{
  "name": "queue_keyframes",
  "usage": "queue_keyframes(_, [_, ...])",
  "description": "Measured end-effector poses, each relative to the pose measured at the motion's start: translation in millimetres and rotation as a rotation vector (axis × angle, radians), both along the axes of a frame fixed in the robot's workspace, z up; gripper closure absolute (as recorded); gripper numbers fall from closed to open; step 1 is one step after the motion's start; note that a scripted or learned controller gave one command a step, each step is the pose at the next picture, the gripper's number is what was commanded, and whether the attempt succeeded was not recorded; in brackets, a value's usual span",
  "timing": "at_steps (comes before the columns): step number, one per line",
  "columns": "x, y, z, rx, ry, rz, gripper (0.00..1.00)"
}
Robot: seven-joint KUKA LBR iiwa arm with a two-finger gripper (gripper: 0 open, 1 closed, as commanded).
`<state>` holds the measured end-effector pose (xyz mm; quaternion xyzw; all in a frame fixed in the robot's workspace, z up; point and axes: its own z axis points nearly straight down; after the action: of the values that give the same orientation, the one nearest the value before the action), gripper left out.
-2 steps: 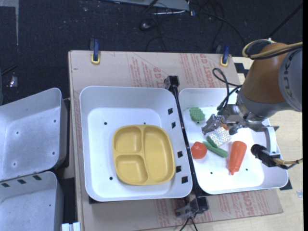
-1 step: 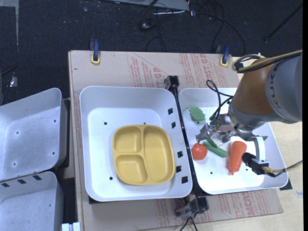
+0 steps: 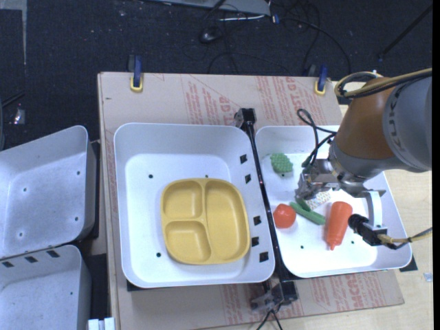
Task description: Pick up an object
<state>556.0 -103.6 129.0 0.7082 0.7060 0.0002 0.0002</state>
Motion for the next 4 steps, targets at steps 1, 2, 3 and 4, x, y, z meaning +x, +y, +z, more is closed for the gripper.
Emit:
queue_keyframes(1, [5.7,0.0,43.4,-0.001,-0.004,0.006,1.00])
queue_keyframes(2, [15.2,6.5,94.8,-0.001,-0.005,0.007,1.00])
queue_keyframes(3, [16.4,6.5,130.3,-0.001,-0.005,0.006,1.00])
queue_keyframes(4, [19.0,51.7,119.3,0.001,0.002,0.010,1.00])
